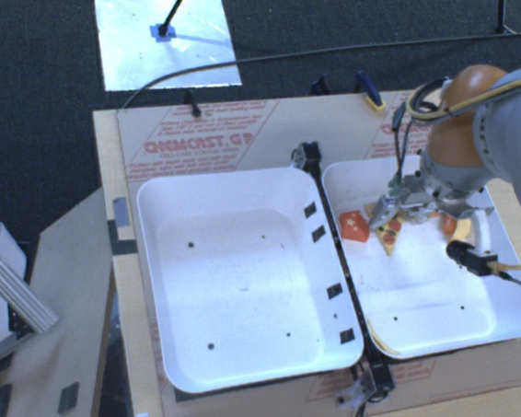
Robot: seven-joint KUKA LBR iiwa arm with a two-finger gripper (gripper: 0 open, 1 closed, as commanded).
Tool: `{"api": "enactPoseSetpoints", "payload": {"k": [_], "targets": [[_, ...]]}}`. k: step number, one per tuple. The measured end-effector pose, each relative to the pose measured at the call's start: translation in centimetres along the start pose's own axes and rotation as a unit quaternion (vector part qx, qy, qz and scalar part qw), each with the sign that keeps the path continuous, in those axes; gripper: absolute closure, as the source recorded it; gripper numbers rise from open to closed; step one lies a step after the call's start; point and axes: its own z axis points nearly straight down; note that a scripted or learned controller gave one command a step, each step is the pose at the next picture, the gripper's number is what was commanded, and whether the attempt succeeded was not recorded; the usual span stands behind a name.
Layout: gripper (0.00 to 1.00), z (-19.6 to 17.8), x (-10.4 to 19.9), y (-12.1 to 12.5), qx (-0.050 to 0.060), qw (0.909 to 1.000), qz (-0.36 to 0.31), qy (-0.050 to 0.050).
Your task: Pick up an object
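Observation:
My gripper point(396, 210) hangs low over the right bin point(438, 309), near its far left part. A red block point(354, 227) lies on the bin floor just left of the gripper. A small yellow and red piece point(389, 235) lies directly below the gripper's tip. An orange and yellow piece point(454, 225) lies to the right, partly hidden behind the wrist. The arm's orange band point(460, 126) rises above the bin's far right.
The left bin point(239, 270) sits beside the right one, split from it by a black divider with clips point(333, 260). A black cable plug point(469, 258) hangs from the wrist over the right bin. A foil sheet point(167, 37) lies beyond the bench.

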Motion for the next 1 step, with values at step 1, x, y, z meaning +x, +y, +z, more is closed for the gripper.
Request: {"api": "enactPoseSetpoints", "payload": {"k": [1], "targets": [[1.00, -1.13, 0.02, 0.07, -0.001, 1.0000, -0.001, 0.000]]}}
